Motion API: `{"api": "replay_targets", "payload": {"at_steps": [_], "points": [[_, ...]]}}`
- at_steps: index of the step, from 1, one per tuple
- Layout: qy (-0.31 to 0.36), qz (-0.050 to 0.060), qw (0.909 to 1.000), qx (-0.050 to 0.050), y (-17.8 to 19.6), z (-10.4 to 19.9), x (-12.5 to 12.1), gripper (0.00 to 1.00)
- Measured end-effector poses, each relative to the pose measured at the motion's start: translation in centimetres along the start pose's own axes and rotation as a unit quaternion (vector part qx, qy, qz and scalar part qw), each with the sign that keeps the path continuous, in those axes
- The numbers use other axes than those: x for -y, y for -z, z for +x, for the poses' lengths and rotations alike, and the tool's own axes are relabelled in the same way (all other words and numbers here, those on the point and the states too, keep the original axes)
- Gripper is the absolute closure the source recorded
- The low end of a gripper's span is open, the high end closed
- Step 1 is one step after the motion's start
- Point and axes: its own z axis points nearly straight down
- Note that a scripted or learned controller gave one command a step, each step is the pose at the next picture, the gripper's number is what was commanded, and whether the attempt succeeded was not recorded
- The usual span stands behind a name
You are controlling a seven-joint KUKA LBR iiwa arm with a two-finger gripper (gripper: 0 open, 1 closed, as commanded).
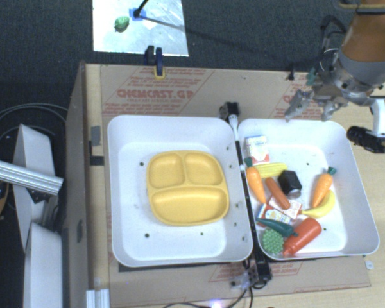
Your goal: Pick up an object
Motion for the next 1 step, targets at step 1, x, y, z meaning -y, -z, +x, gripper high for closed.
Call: {"api": "replay_targets", "payload": {"at_steps": [1], "points": [[-0.001, 0.002, 1.0000, 0.000, -11.90, -4.38, 5.30, 0.00]]}}
